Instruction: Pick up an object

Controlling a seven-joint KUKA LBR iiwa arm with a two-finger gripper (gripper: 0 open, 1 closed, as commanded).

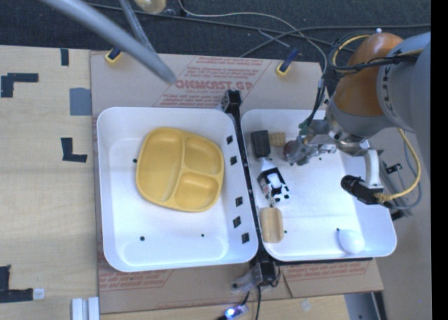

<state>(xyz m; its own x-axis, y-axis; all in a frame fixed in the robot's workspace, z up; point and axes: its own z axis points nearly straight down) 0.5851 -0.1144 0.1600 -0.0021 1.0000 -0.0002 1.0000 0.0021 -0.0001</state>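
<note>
**Me:** Starting at the near edge, a white rounded object (350, 241) lies in the near right corner of my right bin (318, 245). A tan wooden block (271, 225) lies against the divider side of that same bin, just left of middle.

**You:** And further in?

**Me:** Just beyond the block sits a small black-and-white toy (274, 186), close to the divider. Past that, a dark rectangular block (260, 143) lies near the far left corner of the right bin, with a small tan piece (278, 139) just beside it on its right.

**You:** Where is your gripper?

**Me:** My gripper (295, 152) hangs low over the far part of the right bin, just right of that tan piece and the dark block, apart from the toy. I see nothing between its fingers. Whether they are spread or closed, I cannot tell; they blur into the wrist.

**You:** What about the other bin?

**Me:** My left bin (115, 192) holds a yellow divided plate (180, 169), lying flat toward its far half. Beyond both bins, cardboard (210, 80) lies under them.
</note>
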